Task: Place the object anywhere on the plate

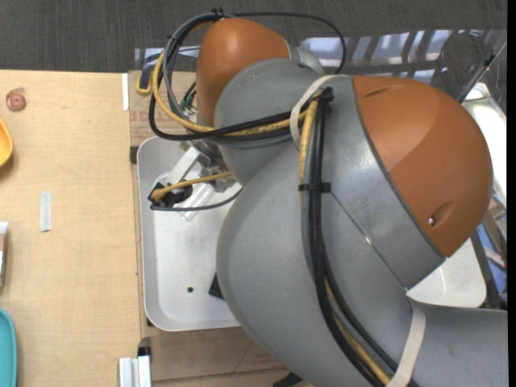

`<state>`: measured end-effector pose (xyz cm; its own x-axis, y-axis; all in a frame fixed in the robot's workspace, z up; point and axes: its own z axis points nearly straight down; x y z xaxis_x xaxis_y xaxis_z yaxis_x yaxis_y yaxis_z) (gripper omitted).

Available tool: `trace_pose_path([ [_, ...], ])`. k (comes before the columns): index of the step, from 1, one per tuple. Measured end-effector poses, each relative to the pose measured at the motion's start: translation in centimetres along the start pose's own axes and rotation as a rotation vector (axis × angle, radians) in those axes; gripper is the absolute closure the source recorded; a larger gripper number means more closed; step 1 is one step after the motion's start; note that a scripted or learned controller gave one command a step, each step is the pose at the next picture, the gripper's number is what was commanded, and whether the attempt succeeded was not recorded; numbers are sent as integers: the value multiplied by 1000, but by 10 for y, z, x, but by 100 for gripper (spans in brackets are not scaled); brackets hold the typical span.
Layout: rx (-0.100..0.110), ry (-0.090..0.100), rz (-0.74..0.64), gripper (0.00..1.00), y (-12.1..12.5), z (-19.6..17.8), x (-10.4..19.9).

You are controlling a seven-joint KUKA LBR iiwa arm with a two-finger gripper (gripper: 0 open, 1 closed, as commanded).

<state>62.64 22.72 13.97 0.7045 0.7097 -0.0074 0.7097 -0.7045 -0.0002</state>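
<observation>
The grey arm with its orange bands [322, 216] covers most of the view and hides much of both bins. Its wrist reaches down over the upper part of the left white bin [173, 305], where the gripper [193, 172] shows partly as pale metal pieces. A small dark object [216, 287] peeks out from under the arm near the bin's lower middle; its shape is mostly hidden. A tiny dark dot [190, 289] lies on the bin floor to its left. I see nothing held by the gripper.
A strip of the right white bin [455, 285] shows behind the arm. The wooden bench top [72, 240] lies to the left, with an orange item [4, 147] and a teal item [6, 349] at its left edge and a small grey strip [45, 212].
</observation>
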Motion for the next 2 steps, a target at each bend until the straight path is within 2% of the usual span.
trace_pose_path([
  [1,0,1,-114,100,8,-114,9],
  [2,-1,2,-390,100,12,-197,-4],
])
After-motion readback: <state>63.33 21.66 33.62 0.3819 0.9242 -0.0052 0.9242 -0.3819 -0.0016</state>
